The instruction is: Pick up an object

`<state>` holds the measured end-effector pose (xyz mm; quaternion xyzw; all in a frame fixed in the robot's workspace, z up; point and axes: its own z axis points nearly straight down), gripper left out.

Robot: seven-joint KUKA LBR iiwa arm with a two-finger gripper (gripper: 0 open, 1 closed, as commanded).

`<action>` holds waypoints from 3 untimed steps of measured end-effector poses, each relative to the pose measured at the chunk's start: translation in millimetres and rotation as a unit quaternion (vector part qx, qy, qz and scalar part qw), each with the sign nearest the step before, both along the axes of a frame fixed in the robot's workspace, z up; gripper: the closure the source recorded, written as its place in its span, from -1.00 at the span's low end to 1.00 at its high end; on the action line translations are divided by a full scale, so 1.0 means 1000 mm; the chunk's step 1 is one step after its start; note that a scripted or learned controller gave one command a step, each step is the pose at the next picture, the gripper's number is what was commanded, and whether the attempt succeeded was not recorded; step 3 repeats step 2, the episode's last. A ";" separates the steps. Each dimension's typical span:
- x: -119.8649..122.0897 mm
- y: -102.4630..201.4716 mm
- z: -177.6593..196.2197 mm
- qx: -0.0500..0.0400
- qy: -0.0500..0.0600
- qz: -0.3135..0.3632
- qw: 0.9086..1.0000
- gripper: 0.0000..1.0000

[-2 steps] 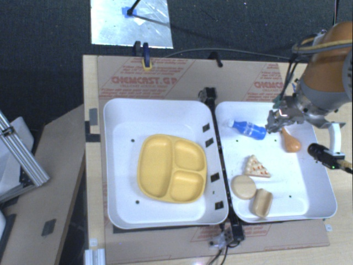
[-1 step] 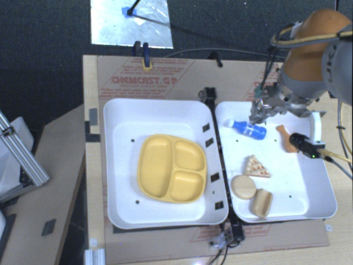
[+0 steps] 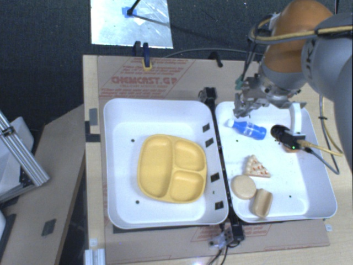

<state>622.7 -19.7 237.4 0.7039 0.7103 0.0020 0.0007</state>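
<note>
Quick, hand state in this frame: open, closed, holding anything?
Hand: cannot be told whether open or closed; it hangs just over the small blue plastic bottle lying in the right white bin.

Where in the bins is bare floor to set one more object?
Left bin: bare strip between the yellow plate and the far wall. Right bin: bare floor right of the pizza slice. Crowded: round biscuit beside bread roll; blue bottle by the gripper.

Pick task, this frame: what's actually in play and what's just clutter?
In play: gripper, by the blue bottle, its likely target; other candidates in the right bin: pizza slice, round biscuit, tan roll.
Lying about: yellow divided plate in the left bin; blue-yellow clip at the board's far edge.
</note>
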 end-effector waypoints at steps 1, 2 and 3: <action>0.017 0.059 0.005 0.000 0.000 0.001 1.000 1.00; 0.032 0.117 -0.011 0.000 0.001 0.000 1.000 1.00; 0.032 0.117 -0.011 0.000 0.001 0.000 1.000 1.00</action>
